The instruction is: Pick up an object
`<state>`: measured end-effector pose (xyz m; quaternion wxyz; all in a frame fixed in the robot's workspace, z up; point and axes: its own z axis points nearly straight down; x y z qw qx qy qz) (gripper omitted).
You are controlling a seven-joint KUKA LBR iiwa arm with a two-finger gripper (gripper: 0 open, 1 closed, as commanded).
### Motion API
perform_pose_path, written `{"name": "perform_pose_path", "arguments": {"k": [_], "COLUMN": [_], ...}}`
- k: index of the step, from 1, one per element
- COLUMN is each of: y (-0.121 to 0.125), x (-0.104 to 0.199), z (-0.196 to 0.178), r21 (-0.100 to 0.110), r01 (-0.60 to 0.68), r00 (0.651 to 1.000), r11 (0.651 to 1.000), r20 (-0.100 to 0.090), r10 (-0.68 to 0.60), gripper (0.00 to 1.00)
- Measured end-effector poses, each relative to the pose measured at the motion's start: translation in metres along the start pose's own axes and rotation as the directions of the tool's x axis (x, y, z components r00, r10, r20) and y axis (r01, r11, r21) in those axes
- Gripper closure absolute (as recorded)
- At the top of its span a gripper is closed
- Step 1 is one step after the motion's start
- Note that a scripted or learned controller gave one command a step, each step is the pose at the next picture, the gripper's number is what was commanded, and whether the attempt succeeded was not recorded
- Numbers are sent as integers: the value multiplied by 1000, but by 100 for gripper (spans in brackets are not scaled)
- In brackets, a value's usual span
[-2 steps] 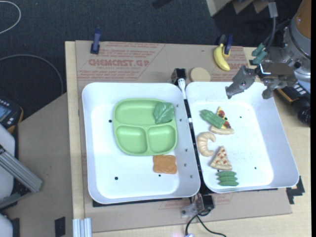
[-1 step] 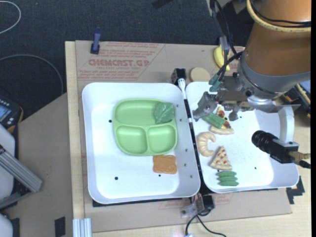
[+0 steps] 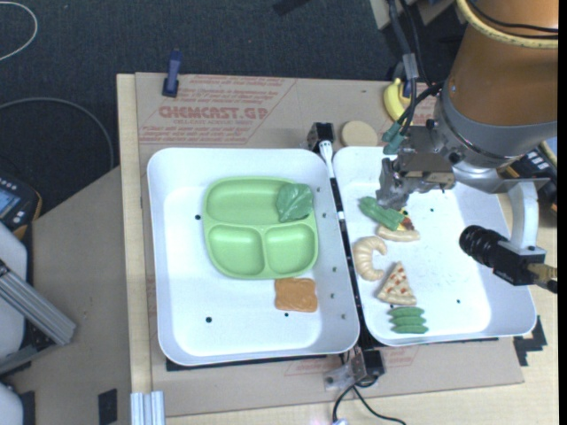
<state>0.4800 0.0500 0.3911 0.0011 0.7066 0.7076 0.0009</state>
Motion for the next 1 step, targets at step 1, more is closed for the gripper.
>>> {"name": "perform_pose_path", "arguments": {"k": [1], "y": [0], "x": [10], "z": [-10], "r21": [0], "r01": [-1], "r00": [1000], "r11": [1000], "r20": [0], "r10": [1], "gripper": [100]}}
